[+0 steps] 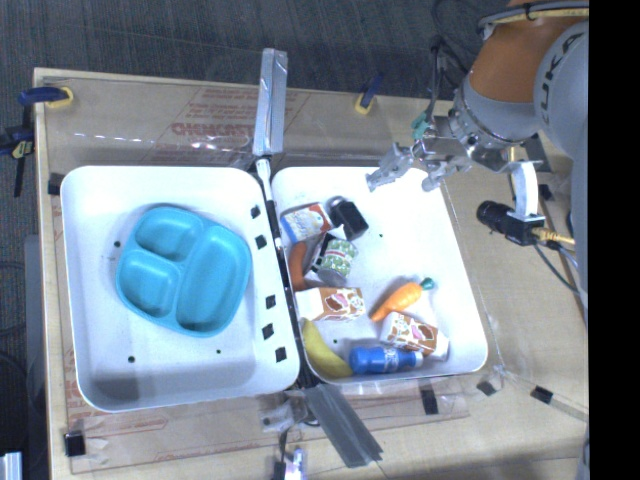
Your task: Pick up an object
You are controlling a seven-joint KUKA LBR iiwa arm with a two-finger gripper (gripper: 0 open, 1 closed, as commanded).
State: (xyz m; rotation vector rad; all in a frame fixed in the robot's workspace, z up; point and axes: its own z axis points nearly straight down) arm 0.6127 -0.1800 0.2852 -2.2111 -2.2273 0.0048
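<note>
The two-finger gripper (pixel 408 168) is seen above the far edge of the right-hand shallow white bin (pixel 462 268), with its jaws spread and nothing held between them. No single thing is named by the task, so a candidate has to be judged from what lies in that bin. The small orange plastic carrot with a green tip (pixel 400 297) is found toward the bin's near right corner, lying tilted and just beside the small printed carton (pixel 411 333); it is judged light, rigid and smooth, likely to slip if pinched near its tapered end, so it is best taken across its thicker middle. The blue bottle lying on its side (pixel 384 359) rests along the near edge, touching the yellow toy banana (pixel 321 351) at the near left corner; being round, it may be expected to roll under a closing grip. The black boxy object (pixel 347 216) lies nearest the gripper, toward the far edge, and appears stiff and easy to span across its short sides. The light blue divided plastic tray (pixel 184 270) is seen in the left-hand white bin (pixel 90 368); it is judged too broad for the jaws except at its rim.
</note>
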